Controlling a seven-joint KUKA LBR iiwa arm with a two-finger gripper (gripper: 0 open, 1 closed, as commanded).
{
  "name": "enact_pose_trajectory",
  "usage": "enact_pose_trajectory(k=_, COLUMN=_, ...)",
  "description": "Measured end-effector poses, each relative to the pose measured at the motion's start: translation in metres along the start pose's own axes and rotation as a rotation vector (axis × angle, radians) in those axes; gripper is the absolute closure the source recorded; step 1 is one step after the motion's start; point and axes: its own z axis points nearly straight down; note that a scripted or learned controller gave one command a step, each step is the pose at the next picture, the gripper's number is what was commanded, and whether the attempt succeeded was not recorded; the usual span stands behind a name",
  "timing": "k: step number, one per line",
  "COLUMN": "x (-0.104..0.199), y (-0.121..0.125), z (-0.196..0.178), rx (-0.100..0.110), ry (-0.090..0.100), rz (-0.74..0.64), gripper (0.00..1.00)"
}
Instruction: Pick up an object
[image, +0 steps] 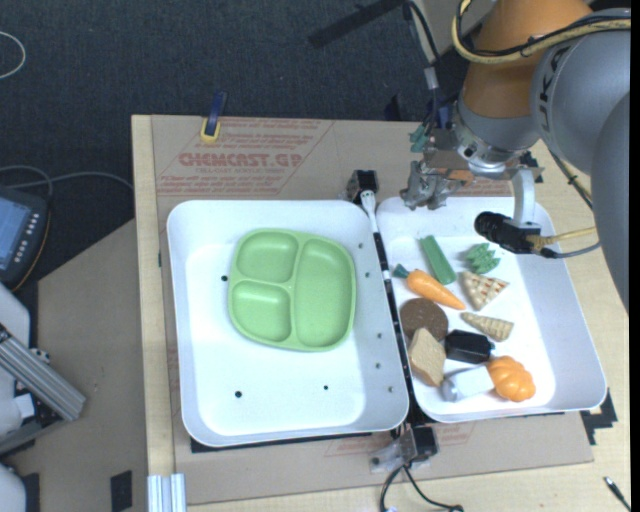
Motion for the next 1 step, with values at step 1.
enact_pose_trajectory(k=1, x=0.0054, y=-0.0063, z=-0.0161, rx=-0.005, ry=0.000, rz=0.001, gripper=1.00)
